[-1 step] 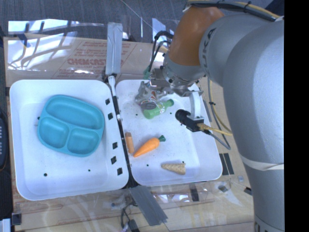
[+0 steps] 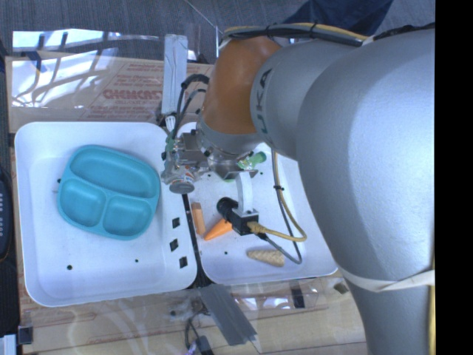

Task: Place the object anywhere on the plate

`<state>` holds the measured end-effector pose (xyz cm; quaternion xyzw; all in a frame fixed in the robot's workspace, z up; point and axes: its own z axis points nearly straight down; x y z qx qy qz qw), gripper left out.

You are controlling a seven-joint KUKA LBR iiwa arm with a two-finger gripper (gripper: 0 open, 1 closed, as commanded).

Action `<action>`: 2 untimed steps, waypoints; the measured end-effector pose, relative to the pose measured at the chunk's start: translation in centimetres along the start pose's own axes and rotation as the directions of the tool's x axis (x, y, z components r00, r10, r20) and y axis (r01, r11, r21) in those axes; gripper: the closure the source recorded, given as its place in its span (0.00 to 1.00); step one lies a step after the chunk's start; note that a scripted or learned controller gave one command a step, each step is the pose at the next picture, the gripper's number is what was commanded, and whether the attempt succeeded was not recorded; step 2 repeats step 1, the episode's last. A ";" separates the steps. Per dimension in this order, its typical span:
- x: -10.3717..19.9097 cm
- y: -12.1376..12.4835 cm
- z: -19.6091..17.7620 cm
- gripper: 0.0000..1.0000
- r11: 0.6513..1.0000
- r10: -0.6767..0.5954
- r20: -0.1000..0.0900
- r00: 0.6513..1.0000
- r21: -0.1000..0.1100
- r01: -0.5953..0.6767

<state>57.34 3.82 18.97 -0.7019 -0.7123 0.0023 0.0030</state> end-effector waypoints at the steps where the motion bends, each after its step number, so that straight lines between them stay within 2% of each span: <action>1: -0.3 0.1 -0.1 0.00 1.000 0.004 0.002 1.000 -0.002 -0.004; 2: -0.3 0.1 -0.1 0.00 1.000 0.004 0.002 1.000 -0.002 -0.004</action>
